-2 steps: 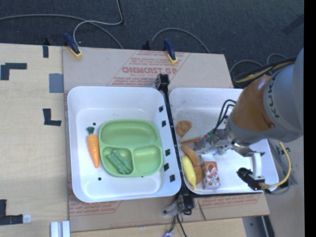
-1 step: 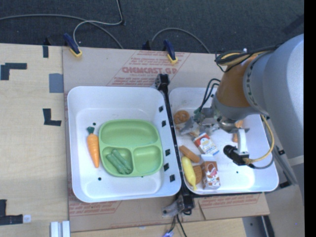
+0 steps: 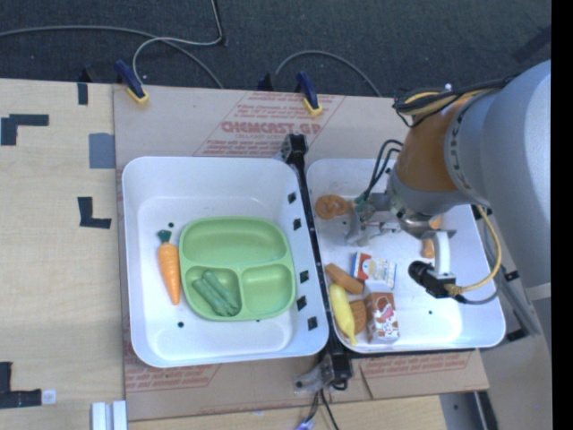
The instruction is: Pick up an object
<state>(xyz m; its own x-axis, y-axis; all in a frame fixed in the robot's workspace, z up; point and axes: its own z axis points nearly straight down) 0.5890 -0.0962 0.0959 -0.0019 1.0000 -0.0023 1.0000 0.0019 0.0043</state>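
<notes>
While the arm reaches in from the right, you see its grey bulk and orange band hanging over the far part of the right bin. The gripper sits low over that bin's far-left area, and you cannot tell from this angle how its jaws stand or whether anything is between them.

Just left of the gripper, near the divider between the bins, you find a round brown bagel-like piece lying on the bin floor. Nearer to you, a small white carton with red print lies just beside an orange sausage-shaped piece. Nearer still, against the bin's left wall, a yellow banana touches a tan cracker-like piece, with a red and white box just to their right. A small orange item shows partly behind the black cable fitting at the wrist.

In the left bin you see a green divided tray holding green bean pods in its near-left compartment. An orange carrot lies on the bin floor just left of the tray, its green top pointing far.

Two blue and yellow clamps grip the far edge of the cardboard sheet under the bins.
</notes>
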